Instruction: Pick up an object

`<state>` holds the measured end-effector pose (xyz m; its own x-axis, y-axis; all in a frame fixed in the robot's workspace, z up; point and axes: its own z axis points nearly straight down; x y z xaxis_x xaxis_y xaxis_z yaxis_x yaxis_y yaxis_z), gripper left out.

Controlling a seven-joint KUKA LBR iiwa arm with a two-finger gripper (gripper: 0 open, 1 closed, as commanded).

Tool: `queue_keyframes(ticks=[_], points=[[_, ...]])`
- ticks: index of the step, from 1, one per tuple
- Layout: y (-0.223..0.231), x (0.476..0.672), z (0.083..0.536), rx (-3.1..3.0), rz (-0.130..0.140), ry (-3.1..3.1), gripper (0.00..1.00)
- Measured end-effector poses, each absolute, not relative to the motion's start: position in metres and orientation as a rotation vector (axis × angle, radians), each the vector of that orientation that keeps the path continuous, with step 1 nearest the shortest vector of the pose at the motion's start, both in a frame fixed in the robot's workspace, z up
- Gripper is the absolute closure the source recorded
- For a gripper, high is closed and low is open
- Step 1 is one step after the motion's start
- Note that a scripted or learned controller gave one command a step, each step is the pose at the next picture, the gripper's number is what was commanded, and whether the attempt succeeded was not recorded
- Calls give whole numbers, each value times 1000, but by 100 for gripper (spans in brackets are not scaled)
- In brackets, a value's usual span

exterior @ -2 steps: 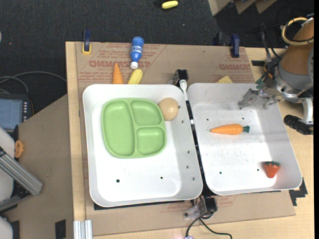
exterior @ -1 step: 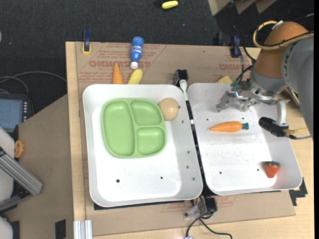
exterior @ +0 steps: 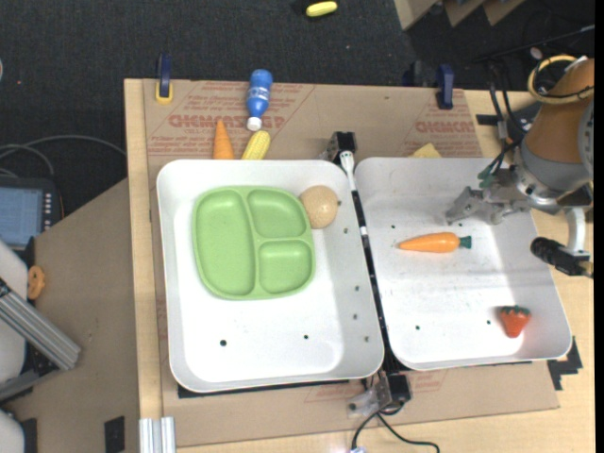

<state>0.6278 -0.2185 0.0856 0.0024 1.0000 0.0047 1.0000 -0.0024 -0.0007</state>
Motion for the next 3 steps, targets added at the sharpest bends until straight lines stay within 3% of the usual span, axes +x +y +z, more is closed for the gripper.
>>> queue_keyframes(ticks=[1,2,3], points=[[-111,587,84,-2206,-1,-2224,0],[-199,544,85,-2228,5,-2211,0],[-194,547,95,-2223,-1,-2219,100]])
